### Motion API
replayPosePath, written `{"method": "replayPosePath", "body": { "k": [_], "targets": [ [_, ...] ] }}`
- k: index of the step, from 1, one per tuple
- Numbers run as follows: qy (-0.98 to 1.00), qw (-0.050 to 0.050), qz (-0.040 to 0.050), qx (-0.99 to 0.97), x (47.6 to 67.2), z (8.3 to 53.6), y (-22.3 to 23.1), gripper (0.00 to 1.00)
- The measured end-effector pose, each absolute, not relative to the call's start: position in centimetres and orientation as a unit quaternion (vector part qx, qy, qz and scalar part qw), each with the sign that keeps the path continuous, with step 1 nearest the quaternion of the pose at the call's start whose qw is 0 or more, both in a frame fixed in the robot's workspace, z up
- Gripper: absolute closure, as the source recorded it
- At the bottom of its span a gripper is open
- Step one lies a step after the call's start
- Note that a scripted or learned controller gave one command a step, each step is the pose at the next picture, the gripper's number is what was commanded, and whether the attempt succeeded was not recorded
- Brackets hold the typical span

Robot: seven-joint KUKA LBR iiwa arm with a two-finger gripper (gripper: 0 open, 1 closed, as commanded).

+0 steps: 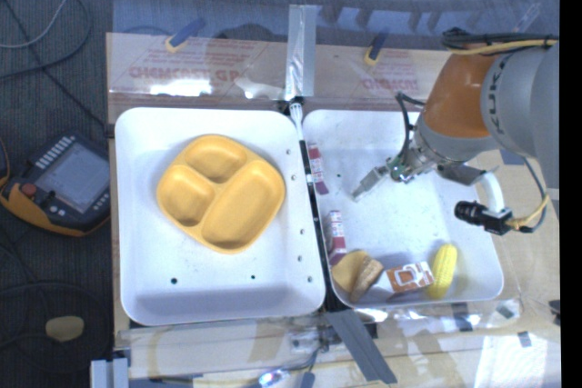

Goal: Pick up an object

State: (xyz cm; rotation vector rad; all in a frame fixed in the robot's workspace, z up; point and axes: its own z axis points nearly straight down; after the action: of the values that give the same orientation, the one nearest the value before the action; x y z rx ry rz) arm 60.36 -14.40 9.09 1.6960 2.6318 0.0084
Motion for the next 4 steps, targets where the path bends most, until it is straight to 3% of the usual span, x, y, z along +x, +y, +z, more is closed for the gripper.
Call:
{"method": "replayPosePath", "body": {
  "k": [1, 2, 3, 4],
  "targets": [
    [0.827, 0.005, 0.0042, 0.562, 60.6, 9.1, -17.2, 0.0],
    [0.822, 0.0, -0.0007, 0.57, 53.5, 13.6, -22.4, 0.0],
    [0.783, 0.001, 0.0002, 0.622, 54.1, 18.3, -22.3, 0.0],
    [0.724, -0.002, 0.0048, 0.69, 50.7, 9.9, -21.5, 0.0]
  ]
}}
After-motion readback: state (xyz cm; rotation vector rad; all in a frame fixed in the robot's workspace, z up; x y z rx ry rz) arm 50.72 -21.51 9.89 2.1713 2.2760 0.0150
